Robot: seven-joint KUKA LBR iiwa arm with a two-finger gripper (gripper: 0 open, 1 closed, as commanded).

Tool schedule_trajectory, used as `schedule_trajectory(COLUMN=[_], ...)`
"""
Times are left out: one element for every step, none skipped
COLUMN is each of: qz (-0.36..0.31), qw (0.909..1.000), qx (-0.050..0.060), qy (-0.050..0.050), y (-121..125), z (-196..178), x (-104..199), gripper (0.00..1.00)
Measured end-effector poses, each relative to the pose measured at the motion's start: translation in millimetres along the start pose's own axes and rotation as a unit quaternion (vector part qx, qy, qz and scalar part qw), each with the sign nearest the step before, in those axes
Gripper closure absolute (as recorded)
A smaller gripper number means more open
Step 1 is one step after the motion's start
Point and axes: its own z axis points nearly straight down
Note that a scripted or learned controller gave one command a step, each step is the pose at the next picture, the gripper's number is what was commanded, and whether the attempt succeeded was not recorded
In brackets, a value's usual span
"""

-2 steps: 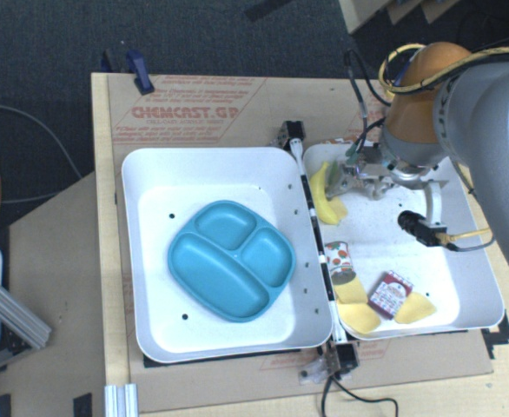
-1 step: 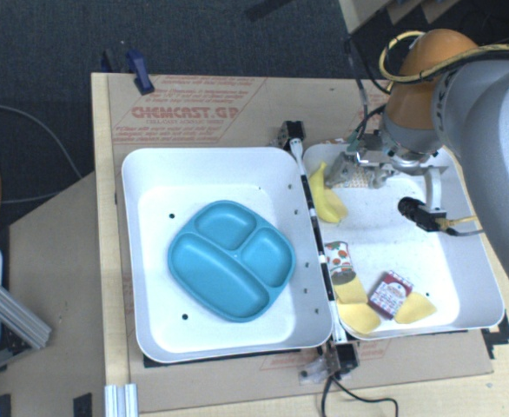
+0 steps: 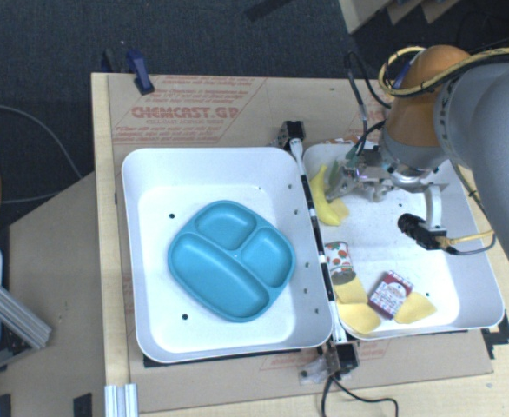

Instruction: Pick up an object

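The gripper (image 3: 365, 179) hangs low at 11 o'clock in the right bin (image 3: 476, 295), just beside the banana (image 3: 327, 200) lying along the bin's left wall; whether its fingers are apart or together I cannot tell. The banana looks light, soft and easily bruised, so I would take it gently across its thick middle.

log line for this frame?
arm: over right bin | tool: near banana | left bin: blue tray | pick: not seen
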Motion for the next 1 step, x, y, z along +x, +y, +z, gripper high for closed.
schedule_trajectory(qz=[-0.001], qw=[1.0], qx=[0.0], qy=[0.001], y=[28.2], z=[0.5], x=[2.7], gripper=[0.0])
